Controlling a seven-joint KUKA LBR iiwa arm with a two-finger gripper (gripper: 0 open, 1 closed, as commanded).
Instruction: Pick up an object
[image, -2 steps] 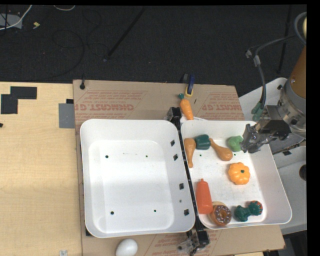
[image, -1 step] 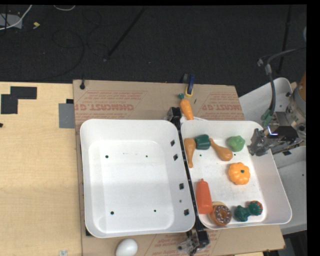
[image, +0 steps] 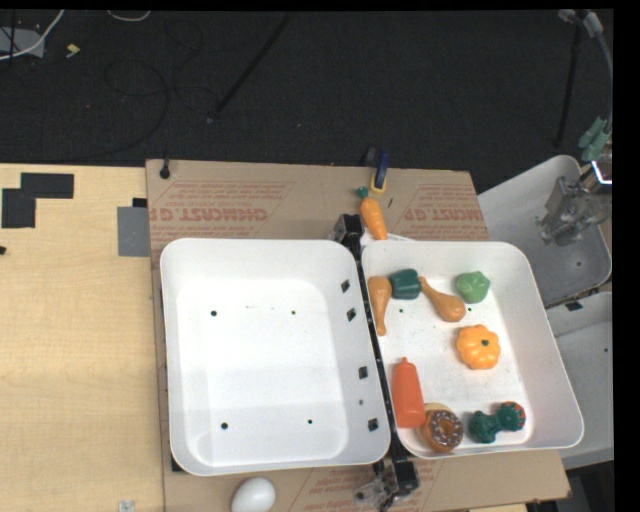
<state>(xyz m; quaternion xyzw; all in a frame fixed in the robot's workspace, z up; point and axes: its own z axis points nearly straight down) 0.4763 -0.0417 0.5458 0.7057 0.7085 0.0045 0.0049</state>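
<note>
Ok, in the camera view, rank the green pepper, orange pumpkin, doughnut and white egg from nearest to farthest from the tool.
1. Green pepper, far part of the right bin, closest to the tool at the upper right.
2. Orange pumpkin, middle of that bin.
3. Doughnut, its near edge.
4. White egg, on the bench in front of the left bin.

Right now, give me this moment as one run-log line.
phase: pre-grasp | right bin: toy food incl. pumpkin, donut, orange bottle | carrot outside on cardboard | egg by left bin
</note>
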